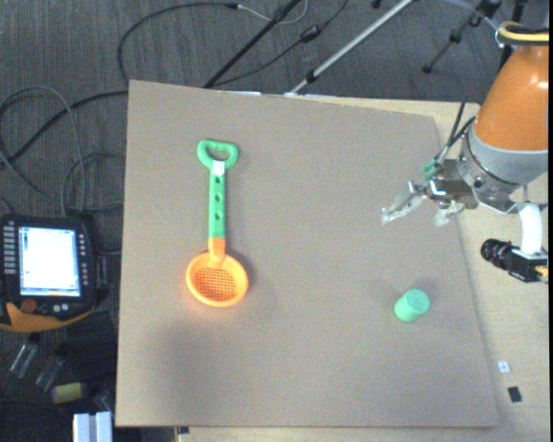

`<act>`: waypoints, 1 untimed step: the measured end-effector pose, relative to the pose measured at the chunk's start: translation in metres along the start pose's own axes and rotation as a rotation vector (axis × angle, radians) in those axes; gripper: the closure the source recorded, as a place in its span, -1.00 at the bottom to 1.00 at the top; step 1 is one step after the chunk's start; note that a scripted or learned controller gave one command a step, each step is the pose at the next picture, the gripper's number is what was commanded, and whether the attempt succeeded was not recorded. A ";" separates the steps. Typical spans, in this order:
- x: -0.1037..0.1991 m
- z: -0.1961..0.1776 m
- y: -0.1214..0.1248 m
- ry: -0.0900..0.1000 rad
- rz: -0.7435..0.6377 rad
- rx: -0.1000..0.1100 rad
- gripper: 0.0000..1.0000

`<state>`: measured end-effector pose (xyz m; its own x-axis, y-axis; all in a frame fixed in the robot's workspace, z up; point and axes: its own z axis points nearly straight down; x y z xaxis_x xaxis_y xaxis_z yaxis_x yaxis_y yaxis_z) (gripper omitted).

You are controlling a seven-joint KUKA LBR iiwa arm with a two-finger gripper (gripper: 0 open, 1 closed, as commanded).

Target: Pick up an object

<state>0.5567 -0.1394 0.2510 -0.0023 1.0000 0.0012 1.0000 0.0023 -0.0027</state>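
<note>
Hovering with fingers apart and holding nothing, the end effector (pixel 415 205) should drop squarely over the small green plastic cylinder (pixel 411 305) just below it, then close.

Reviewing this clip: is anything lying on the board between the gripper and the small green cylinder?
Nothing visible does. The gripper is above and slightly left of the green cylinder, with bare board between them. The orange-and-green strainer lies far left, out of the path.

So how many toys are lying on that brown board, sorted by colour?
Green and orange: 1, the sieve scoop
All green: 1, the small cylinder
Total: 2 toys on the board
</note>
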 end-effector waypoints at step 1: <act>0.043 0.157 -0.019 0.001 -0.301 0.001 -1.00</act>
<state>0.5375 -0.0959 0.0937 -0.2983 0.9545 0.0033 0.9545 0.2983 -0.0028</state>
